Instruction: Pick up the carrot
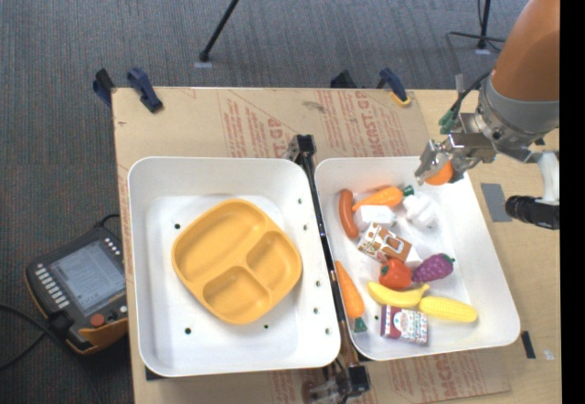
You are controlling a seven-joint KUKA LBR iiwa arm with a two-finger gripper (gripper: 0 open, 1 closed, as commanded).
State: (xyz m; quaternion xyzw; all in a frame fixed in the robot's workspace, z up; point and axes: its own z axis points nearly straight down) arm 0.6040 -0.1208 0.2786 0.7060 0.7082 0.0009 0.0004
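Two Bins, One Carrot Low at Seven O'Clock

Two white bins sit side by side. The carrot lies at seven o'clock in the right bin, against its left wall, beside a banana. The gripper hovers at the bin's one o'clock rim, pinching a small orange piece between its fingers. A yellow divided plate fills the left bin.

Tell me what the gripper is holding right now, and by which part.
The gripper holds a small orange thing between its fingers, above the right bin. Which part is gripped cannot be told.
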